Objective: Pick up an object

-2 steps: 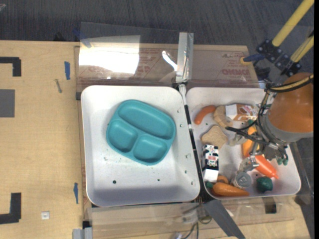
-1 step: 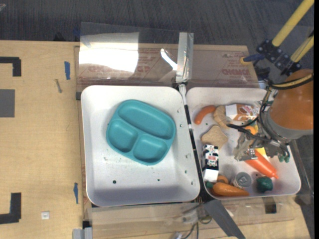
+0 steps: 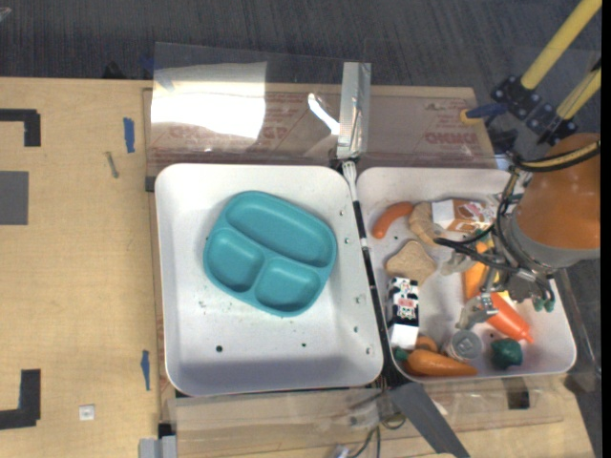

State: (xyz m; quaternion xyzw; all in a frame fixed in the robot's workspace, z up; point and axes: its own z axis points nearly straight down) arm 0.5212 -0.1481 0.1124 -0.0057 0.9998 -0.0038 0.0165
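Note:
The right bin [image 3: 563, 351] holds a jumble of small things. An orange curved piece [image 3: 389, 218] and two tan bread-like pieces [image 3: 410, 259] lie at its left. A black-and-white carton [image 3: 405, 299] lies below them, and a carrot [image 3: 439, 362] rests along the front wall. A grey round disc [image 3: 466, 343], a green lump [image 3: 507, 353] and an orange cone [image 3: 509, 322] sit at the front right. My gripper [image 3: 487, 299] hangs low over the bin's right half, just above the disc and beside an orange piece [image 3: 474, 280]. Nothing is visibly held.
The left bin [image 3: 181, 351] bears a teal divided plate [image 3: 271, 252]. A white and brown packet [image 3: 465, 213] lies at the back of the right bin. A clear panel and a metal bracket [image 3: 351, 113] stand behind the bins. The arm's orange band [image 3: 565, 208] overhangs the right bin's far corner.

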